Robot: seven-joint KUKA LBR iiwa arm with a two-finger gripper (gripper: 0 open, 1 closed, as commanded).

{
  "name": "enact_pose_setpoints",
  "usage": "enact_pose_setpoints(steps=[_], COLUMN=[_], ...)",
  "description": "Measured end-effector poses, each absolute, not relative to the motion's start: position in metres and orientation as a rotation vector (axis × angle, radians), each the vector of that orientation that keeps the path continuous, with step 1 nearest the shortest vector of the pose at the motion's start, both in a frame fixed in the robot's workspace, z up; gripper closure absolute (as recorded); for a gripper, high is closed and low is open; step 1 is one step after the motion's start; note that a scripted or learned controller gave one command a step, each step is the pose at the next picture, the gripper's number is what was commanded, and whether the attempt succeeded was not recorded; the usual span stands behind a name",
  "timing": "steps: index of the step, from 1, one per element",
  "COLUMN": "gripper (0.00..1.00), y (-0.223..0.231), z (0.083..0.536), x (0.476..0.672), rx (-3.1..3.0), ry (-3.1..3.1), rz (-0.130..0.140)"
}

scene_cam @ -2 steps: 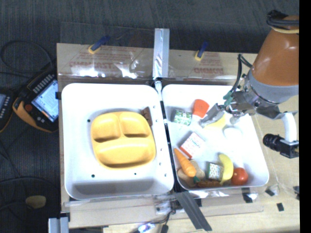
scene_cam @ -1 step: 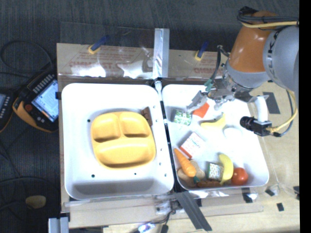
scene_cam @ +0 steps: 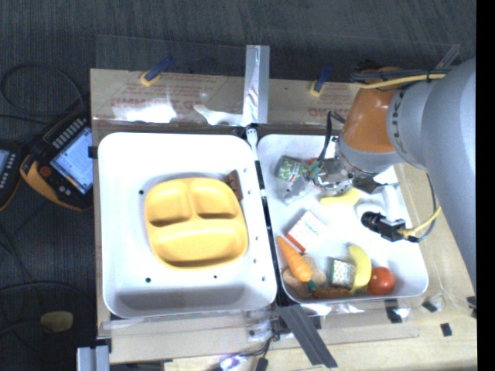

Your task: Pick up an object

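**Arm low over the right bin, wrist among the far-side items**

Take the yellow tray (scene_cam: 196, 221) as your landmark: it lies flat in the left bin (scene_cam: 116, 284), a compartmented plate filling most of that bin's floor, with a small brown thing (scene_cam: 233, 181) touching its far right corner.

To the tray's right, across the divider, you see the right bin (scene_cam: 414, 284), and everything you might pick is in there. Nearest the tray, by the divider, lies an orange carrot (scene_cam: 294, 261). Just beyond the carrot, farther from the tray, a white card with a red mark (scene_cam: 307, 229) lies flat. Along that bin's near edge sit a small green-and-white packet (scene_cam: 340, 271), a banana (scene_cam: 360, 264) and a red tomato (scene_cam: 380, 280), bunched together and touching. At the far end of the bin, level with the tray's far edge, is a crumpled green-and-silver wrapper (scene_cam: 291, 169).

The gripper (scene_cam: 334, 178) is just right of that wrapper, down inside the bin, under the arm's orange band (scene_cam: 370, 126). A pale yellow piece (scene_cam: 340, 199) lies right below it. You cannot tell from this view how wide the tool stands or whether it has hold of anything; the wrist hides it.
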State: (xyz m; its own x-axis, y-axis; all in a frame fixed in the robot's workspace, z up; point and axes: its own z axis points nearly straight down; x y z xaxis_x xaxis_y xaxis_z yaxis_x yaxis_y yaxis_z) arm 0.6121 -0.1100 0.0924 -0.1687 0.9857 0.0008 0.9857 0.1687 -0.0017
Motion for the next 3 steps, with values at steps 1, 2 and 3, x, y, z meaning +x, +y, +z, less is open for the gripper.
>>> enact_pose_setpoints(steps=[1,2,3], gripper=[0.0,0.0,0.0], y=[-0.11,-0.118,-0.114], z=[0.092,0.144,0.088], x=[0.612,0.668,0.663], rx=[-2.024,-1.812,-1.708], ry=[-2.4,-2.564,-2.637], rz=[0.001,0.005,0.005])
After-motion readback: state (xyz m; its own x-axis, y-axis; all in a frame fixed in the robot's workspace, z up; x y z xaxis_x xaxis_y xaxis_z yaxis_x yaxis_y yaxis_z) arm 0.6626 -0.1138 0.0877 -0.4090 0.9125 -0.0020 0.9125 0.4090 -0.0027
